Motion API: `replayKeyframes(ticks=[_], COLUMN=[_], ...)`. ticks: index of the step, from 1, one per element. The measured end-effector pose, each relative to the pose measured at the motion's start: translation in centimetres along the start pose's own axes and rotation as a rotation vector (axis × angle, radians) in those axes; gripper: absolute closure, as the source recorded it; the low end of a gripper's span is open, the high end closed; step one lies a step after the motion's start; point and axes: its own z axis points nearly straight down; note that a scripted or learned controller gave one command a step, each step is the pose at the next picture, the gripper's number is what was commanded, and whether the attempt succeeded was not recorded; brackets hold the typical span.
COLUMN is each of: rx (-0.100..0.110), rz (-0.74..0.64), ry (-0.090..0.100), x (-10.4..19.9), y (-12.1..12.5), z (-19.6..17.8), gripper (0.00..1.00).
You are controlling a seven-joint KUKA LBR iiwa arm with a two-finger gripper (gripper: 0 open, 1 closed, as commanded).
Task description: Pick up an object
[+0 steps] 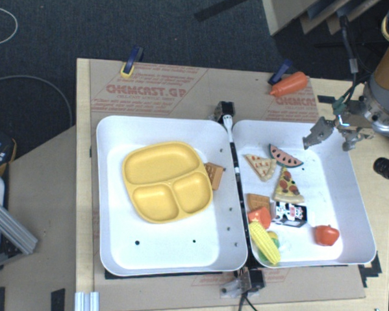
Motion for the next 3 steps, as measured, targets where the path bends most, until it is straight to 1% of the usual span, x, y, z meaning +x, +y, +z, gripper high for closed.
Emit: replayKeyframes(ticks=[1,2,3], rx=[-0.012,-0.005,-0.004], rz=[-0.002,-0.002,-0.001], ry=[-0.002,-0.001,0.000], x=[0.0,-0.2,-1.0], y=[0.2,-0.2,-1.0], z=[-0.7,4.3,9.7], gripper=[0.00,0.00,0.00])
